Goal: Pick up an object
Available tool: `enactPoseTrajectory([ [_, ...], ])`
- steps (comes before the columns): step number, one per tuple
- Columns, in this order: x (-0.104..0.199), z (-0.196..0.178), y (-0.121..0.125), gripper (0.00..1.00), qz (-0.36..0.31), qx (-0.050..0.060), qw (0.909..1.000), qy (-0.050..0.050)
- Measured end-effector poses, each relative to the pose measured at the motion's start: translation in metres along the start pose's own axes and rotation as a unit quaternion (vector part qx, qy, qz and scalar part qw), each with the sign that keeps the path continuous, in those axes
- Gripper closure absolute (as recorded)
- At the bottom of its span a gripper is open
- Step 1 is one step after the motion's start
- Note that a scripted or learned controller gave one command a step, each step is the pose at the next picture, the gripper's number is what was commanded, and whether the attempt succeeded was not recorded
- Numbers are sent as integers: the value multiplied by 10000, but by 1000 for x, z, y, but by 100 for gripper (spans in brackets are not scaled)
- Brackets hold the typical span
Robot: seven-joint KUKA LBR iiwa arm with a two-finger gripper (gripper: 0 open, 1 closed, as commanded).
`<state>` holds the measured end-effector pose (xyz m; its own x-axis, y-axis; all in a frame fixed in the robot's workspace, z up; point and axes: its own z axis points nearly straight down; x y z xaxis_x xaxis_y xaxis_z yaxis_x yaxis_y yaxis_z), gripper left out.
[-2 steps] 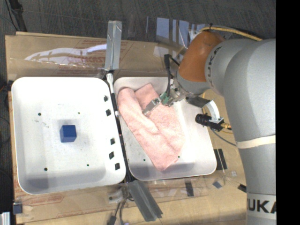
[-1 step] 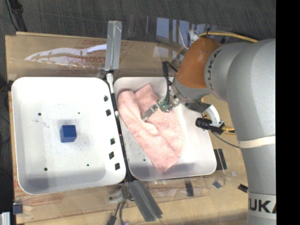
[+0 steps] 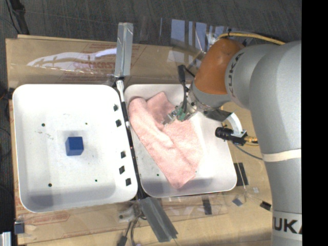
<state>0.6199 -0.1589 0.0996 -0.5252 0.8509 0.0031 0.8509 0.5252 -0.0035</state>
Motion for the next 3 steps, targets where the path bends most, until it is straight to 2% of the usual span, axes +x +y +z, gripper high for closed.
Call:
enactPoseTrajectory([
  [1, 28, -77, 56, 100, 278, -10, 9996, -13],
  [2, 28, -77, 56, 0, 278, -7, 9996, -12],
  [3, 14, 9, 20, 0, 510, -8, 9987, -8],
])
